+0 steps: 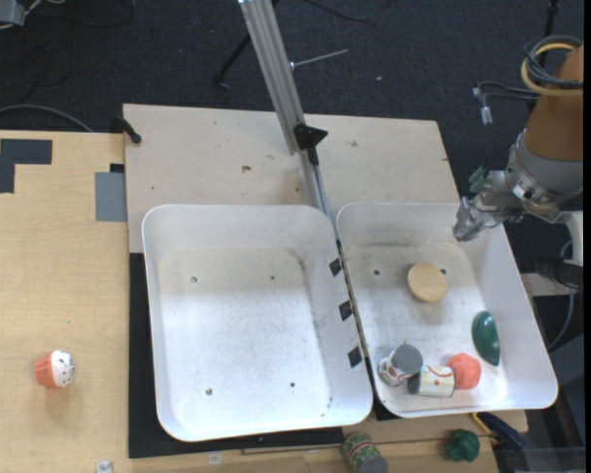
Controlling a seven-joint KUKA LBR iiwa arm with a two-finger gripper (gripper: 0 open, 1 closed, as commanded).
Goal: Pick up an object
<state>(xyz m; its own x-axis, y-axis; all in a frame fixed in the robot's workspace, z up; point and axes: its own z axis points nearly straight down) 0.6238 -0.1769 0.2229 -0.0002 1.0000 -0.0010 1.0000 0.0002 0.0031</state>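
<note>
The right bin point(517, 284) holds a round tan wooden disc point(427, 283), a dark green oval piece point(486, 336), an orange-red ball point(464, 371), a small white and red cup lying on its side point(435, 381) and a grey cylinder point(407, 359). My gripper point(468, 223) hangs over the bin's far right part, up and to the right of the tan disc and apart from it. Nothing shows between its fingers.
The left bin point(158, 254) stands beside the right one, with black clips along the shared wall. A slanted metal rail point(281, 77) rises behind the bins. An orange and white toy point(55, 370) lies on the wooden bench at left. Two green items point(462, 445) sit below the right bin.
</note>
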